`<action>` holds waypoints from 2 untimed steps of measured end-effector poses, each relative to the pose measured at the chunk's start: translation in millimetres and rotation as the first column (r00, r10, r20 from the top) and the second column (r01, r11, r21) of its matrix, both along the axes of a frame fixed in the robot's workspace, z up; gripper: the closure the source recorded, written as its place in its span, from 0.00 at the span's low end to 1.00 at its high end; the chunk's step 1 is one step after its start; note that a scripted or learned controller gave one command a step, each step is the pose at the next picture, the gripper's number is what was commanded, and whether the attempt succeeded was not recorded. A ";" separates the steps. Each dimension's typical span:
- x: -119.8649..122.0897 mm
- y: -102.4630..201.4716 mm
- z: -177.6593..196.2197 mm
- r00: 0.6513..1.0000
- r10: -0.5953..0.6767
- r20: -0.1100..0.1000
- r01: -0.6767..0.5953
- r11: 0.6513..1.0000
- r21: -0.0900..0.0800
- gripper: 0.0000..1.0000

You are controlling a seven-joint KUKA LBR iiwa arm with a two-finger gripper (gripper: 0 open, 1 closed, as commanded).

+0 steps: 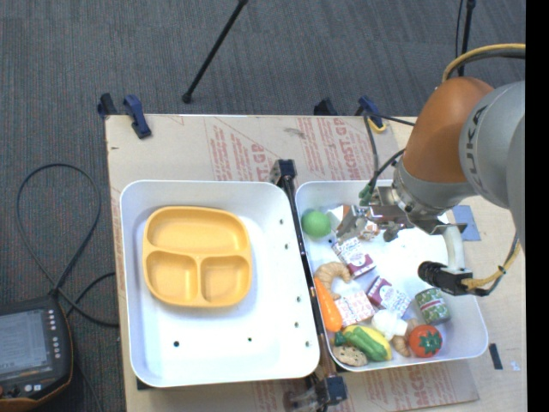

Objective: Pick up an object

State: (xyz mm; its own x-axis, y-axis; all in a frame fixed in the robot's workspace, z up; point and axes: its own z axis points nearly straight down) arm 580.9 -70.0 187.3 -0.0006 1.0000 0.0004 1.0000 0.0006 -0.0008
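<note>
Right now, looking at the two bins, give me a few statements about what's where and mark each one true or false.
1. The yellow divided tray lies in the left bin. True.
2. The green ball sits in the left bin beside the tray. False: it is in the right bin, near its upper left corner.
3. The gripper is over the right bin. True.
4. The tomato lies at the top edge of the right bin. False: it lies near the bottom right corner.
5. The carrot lies along the right bin's left side. True.
</note>
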 end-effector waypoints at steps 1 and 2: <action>-100.0 -35.2 9.4 1.000 -0.001 -0.002 0.001 1.000 0.001 0.00; 4.4 -20.2 42.0 1.000 0.001 0.002 0.000 1.000 -0.001 0.00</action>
